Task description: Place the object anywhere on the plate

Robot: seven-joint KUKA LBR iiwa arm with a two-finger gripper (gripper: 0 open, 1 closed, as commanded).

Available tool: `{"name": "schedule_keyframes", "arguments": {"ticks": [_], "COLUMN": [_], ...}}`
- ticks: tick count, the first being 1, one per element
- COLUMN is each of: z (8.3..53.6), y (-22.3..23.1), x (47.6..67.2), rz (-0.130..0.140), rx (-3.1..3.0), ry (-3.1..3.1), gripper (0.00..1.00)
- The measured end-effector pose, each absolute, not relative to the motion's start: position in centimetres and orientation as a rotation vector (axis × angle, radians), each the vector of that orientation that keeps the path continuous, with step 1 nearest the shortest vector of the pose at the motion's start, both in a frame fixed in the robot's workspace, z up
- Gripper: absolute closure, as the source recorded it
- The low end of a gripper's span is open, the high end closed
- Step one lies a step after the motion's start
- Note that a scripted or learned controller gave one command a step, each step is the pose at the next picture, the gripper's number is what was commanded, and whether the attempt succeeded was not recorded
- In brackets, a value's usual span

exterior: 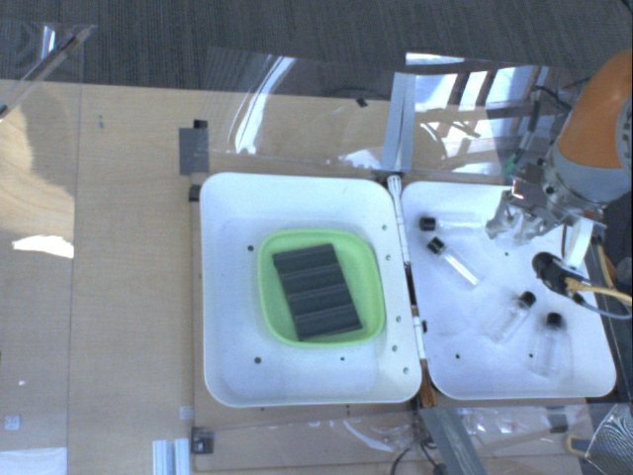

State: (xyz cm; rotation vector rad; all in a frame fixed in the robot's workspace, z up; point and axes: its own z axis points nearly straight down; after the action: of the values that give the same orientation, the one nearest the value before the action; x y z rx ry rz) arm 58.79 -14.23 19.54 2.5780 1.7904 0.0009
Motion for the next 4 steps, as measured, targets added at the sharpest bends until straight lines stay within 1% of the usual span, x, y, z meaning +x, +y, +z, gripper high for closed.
{"name": "schedule_keyframes", "arguments": {"ticks": [1,2,3,4], "z": [19.5,28.6,27.7,25.3], "y": [-14.2,-16.5,-18.5,-17.3], "x": [58.8,52.9,51.1,51.0], "rz": [0.001,0.004,0.001,-0.002], "rx": [2.578,2.869,2.909,2.919], "ry": [1.790,1.266,1.178,1.159], "gripper": [0.00,0.00,0.00,0.00]}}
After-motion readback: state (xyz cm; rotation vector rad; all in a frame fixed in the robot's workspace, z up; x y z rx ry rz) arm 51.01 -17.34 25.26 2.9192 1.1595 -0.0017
